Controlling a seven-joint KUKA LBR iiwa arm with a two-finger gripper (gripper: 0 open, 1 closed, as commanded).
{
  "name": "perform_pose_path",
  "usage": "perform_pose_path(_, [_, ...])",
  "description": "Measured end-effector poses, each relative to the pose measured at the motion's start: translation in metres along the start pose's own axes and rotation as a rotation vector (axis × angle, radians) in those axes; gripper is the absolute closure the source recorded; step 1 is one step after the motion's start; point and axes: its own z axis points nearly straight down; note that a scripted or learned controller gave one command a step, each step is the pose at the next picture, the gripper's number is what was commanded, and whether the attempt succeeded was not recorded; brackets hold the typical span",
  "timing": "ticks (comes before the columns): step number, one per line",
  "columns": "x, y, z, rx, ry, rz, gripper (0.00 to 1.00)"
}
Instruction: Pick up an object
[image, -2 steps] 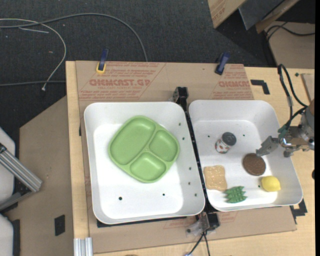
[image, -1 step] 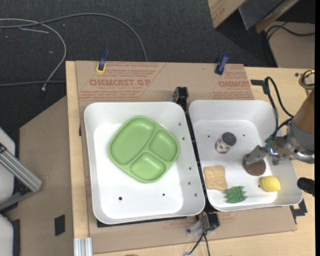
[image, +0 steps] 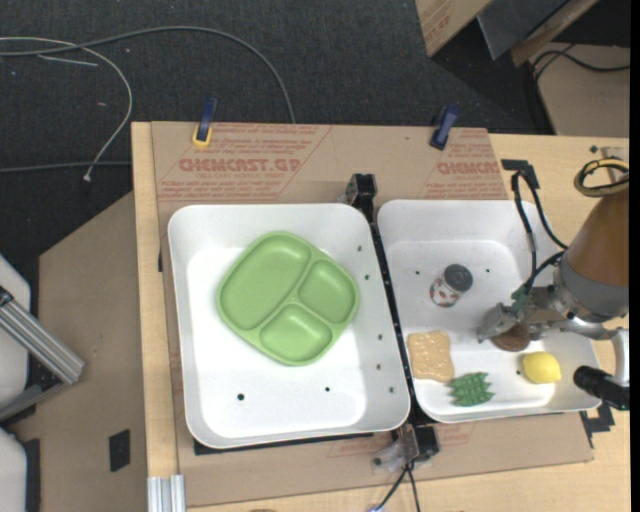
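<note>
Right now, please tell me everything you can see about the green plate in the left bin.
The green plate is light green with a matte, plastic look. It has rounded corners and three compartments: one large and two smaller. It lies flat on the floor of the left bin, turned diagonally to the walls, slightly toward the far side. Nothing rests on it, and it appears to touch only the bin floor.

— Where's the arm (image: 600, 255) sitting?

— At about three o'clock in the camera view, coming in from the right edge. The orange band is uppermost, with the grey wrist section just below it.

— And the hand (image: 505, 328)?

— It juts out from the wrist toward nine o'clock, low and angled slightly downward, with dark cables looping along the arm above it.

— Open or closed?

— The tip is dark and blurred, so that can't be made out.
</note>
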Motion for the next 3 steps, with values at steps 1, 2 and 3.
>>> perform_pose_path(1, [0.000, 0.001, 0.026, -0.005, -0.003, 0.000, 0.00])
perform_pose_path(2, [-0.002, 0.004, 0.012, -0.015, -0.008, 0.001, 1.00])
perform_pose_path(3, [-0.011, -0.001, -0.046, -0.011, -0.006, 0.001, 1.00])
